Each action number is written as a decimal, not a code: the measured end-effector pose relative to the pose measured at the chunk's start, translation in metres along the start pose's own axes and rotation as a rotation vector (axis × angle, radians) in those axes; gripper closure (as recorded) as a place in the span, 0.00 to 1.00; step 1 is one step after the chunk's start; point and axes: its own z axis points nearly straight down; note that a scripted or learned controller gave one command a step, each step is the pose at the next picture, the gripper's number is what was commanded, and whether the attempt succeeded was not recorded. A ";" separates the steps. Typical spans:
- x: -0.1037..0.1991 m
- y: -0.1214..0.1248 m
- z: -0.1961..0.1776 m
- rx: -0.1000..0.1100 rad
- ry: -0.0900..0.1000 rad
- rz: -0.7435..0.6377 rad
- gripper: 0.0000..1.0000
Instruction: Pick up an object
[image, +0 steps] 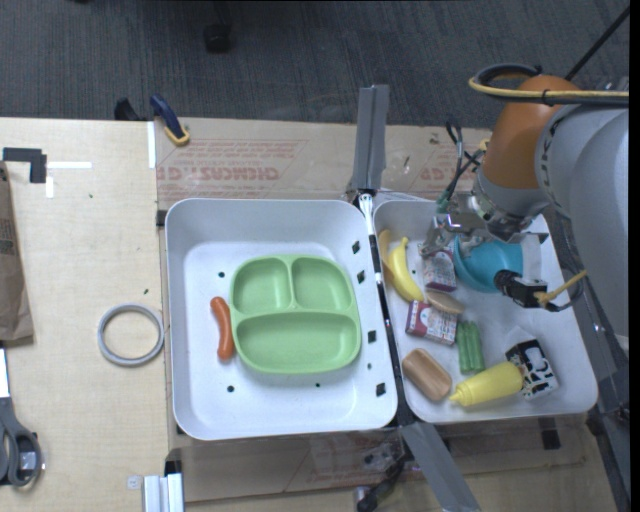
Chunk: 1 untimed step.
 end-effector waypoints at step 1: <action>0.062 0.006 -0.088 -0.004 -0.001 0.158 1.00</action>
